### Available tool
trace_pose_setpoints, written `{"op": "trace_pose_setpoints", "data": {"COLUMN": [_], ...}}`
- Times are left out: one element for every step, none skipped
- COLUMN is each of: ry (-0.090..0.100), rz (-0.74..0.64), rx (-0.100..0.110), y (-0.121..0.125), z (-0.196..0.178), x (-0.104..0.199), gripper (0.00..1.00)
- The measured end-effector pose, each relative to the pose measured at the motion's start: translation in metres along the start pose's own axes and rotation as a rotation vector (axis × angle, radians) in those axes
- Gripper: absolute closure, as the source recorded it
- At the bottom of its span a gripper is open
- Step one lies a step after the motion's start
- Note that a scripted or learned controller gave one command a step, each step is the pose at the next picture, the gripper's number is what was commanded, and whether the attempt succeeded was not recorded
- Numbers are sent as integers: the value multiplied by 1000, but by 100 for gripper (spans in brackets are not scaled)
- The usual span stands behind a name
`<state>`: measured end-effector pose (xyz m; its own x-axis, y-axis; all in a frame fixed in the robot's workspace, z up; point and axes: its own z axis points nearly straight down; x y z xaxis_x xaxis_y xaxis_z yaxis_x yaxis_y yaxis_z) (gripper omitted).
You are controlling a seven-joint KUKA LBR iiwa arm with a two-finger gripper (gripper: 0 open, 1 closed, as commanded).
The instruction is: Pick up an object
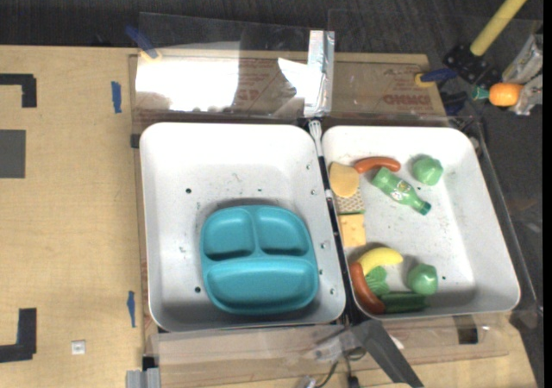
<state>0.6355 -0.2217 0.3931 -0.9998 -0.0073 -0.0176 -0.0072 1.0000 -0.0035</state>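
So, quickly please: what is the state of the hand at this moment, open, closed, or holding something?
Hand: cannot be told from the camera view. The toy food items lie in the right bin, and the teal tray lies in the left bin.

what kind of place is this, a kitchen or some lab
Most likely a robot test bench in a lab, not a kitchen. Two shallow white bins, the left bin and the right bin, sit on a cardboard-covered bench, and the food, like the banana, looks like plastic toys.
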Motion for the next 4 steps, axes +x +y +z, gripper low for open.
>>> {"op": "trace_pose_setpoints", "data": {"ry": [20, 17, -3, 8], "rz": [-60, -173, -123, -53], "rx": [-7, -7, 1, -4], "y": [-1, 0, 0, 0], "z": [78, 162, 56, 52], "x": [-30, 6, 11, -32], "gripper": [100, 100, 100, 100]}}
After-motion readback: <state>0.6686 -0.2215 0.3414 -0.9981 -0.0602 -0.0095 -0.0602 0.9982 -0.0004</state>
